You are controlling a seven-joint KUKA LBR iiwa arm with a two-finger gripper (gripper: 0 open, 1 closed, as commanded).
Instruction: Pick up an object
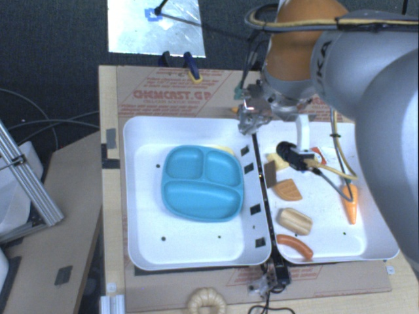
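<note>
Left bin (141, 241) has just a blue tray (201, 182). Your pickable stuff sits in the right bin (373, 241): bread roll (294, 220), sausage (294, 246), carrot (350, 208). The end effector (249, 124) hovers at the far end of the divider, can't tell how it's set. Looks like the approach step, nothing grabbed yet. Next you'd swing right and nearer, over the roll, then drop.

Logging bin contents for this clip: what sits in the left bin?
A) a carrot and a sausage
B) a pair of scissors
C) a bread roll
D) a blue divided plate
D: the blue plate lies in the left bin; the food pieces are in the right bin.
</note>
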